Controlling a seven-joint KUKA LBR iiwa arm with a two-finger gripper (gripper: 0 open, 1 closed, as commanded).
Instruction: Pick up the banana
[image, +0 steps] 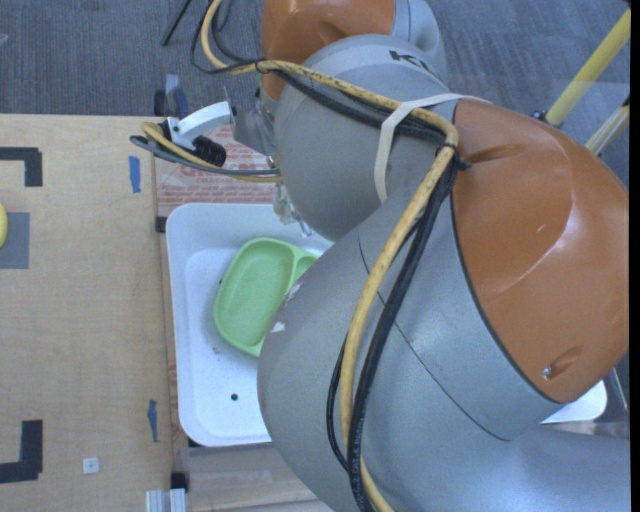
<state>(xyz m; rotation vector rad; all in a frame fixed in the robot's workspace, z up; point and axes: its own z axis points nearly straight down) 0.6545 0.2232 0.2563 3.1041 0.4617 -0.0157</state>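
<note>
Though the big grey arm hides the banana and the pincer, so I cannot tell where either is beside the green dish, a banana is light and soft, best held gently around its middle.

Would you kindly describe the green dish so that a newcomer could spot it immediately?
Start at the big grey and orange arm covering the right of the view. Just left of it lies a shallow white bin. The green dish lies inside, partly hidden by the arm, the only pale green thing against the white.
</note>
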